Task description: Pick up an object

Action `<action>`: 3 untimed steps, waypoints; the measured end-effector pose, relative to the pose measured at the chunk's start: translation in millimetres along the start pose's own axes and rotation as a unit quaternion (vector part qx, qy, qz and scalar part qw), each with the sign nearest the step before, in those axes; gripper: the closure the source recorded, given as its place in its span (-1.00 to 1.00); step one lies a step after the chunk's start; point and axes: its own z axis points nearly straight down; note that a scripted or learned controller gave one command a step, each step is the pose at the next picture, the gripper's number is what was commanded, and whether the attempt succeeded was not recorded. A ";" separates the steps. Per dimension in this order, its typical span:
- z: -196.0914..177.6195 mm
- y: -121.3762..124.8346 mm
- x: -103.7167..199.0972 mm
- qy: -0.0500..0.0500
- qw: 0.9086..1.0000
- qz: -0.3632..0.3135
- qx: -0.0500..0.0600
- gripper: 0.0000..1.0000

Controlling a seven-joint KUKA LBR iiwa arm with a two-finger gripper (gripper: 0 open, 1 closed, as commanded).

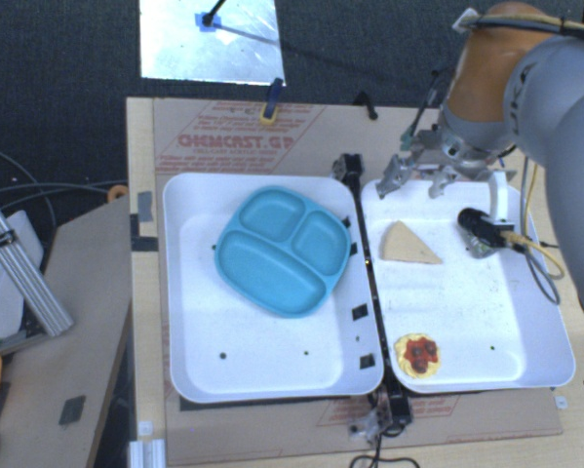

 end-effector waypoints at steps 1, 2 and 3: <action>0.1 0.0 3.5 0.000 1.000 0.000 0.000 -1.00; 86.9 -29.0 -39.4 0.000 1.000 0.004 0.004 -1.00; -5.9 2.9 14.3 0.000 1.000 -0.003 -0.005 -1.00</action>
